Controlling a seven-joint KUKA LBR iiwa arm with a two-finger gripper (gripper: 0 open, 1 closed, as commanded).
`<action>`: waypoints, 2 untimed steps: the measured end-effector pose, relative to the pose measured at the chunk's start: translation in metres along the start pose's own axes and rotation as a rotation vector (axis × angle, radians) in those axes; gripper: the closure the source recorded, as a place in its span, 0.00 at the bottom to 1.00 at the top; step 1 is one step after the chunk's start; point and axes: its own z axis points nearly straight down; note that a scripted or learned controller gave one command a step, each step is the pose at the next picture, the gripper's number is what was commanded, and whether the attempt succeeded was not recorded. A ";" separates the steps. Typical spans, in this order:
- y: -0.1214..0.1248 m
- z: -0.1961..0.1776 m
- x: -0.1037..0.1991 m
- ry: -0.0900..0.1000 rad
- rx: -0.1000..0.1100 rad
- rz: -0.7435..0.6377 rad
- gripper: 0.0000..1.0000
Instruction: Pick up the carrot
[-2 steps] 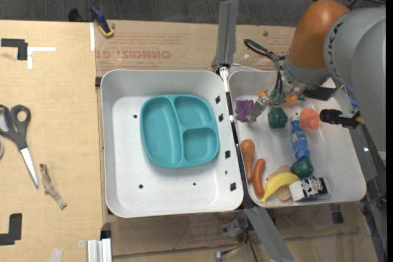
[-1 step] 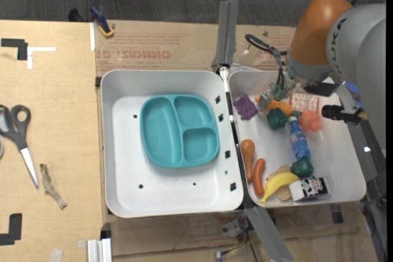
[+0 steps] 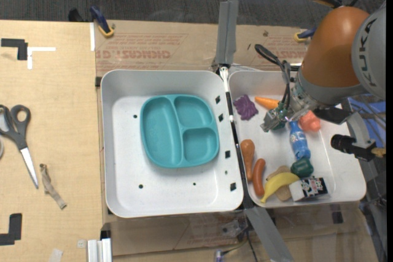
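Right white plastic bin: small orange carrot just beside the hand, grip unclear, toys crowding below; left bin holds a teal divided plate.

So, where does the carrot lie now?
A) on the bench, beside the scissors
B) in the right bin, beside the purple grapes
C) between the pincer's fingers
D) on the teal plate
B: the carrot lies on the right bin floor, just right of the purple grapes.

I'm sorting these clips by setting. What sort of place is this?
Likely a robotics lab bench: two white bins side by side, toy food such as a carrot and banana, and a grey arm reaching in.
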 end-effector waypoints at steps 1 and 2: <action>-0.008 0.079 -0.071 0.000 0.001 0.038 1.00; -0.031 0.100 -0.139 -0.001 -0.001 0.077 1.00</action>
